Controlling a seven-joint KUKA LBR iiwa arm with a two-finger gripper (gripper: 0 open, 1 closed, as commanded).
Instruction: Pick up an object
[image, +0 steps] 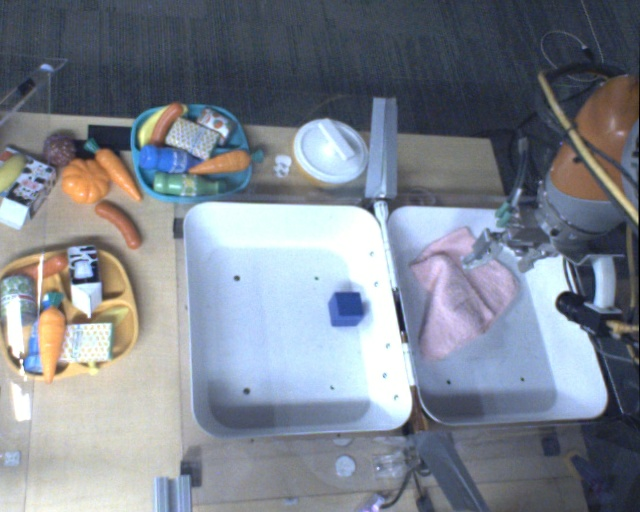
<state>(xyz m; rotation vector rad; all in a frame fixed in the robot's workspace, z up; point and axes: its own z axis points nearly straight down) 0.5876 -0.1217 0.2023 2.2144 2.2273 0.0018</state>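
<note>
Left bin: open floor all round one blue cube right of centre. Right bin: pink cloth covers left half; near and right floor open. Rims touching between them.

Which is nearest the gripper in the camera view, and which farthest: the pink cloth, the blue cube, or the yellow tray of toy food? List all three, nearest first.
Measured from the gripper:
1. Pink cloth, right bin, just beside the gripper.
2. Blue cube, left bin.
3. Yellow tray, on the bench at the far left.
</note>
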